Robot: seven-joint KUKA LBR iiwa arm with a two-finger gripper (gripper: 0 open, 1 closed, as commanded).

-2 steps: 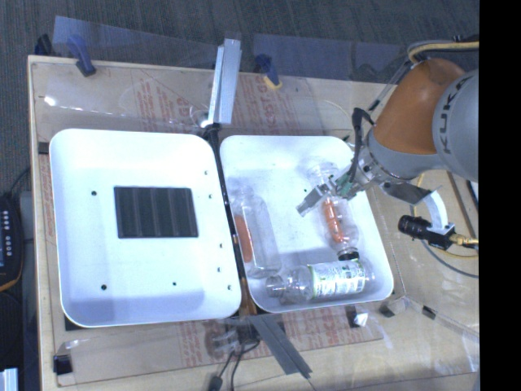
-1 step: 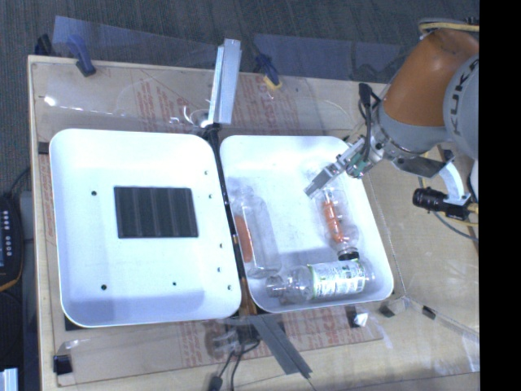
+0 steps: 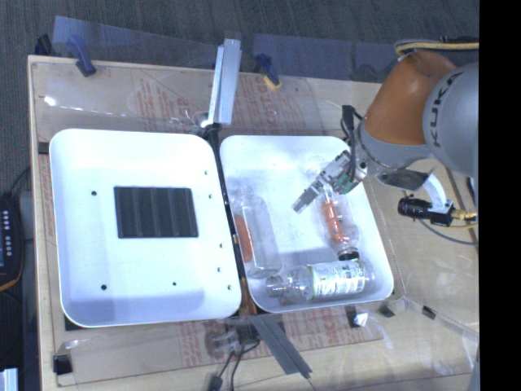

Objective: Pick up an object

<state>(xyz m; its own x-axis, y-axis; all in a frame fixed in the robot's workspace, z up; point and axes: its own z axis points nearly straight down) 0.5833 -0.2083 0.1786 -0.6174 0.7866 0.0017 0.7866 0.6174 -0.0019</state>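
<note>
My gripper [image 3: 303, 202] reaches into the right bin [image 3: 281, 151] from the upper right, over the bin's middle. Just to its right lies a small clear bottle with orange contents [image 3: 336, 223] and a black cap, pointing toward the bin's front. A clear bottle with a pale label [image 3: 329, 281] lies on its side along the front wall. A third clear bottle with an orange strip [image 3: 252, 233] lies along the left wall. Nothing shows in the gripper's grasp. In the left bin [image 3: 81, 161] a dark grey ribbed rectangular block [image 3: 155, 212] lies flat.
A grey metal bar [image 3: 224, 80] stands at the back between the bins. Blue clamps [image 3: 81, 58] [image 3: 265, 68] hold the clear sheet at the bench's far edge. The bins' walls meet in the middle.
</note>
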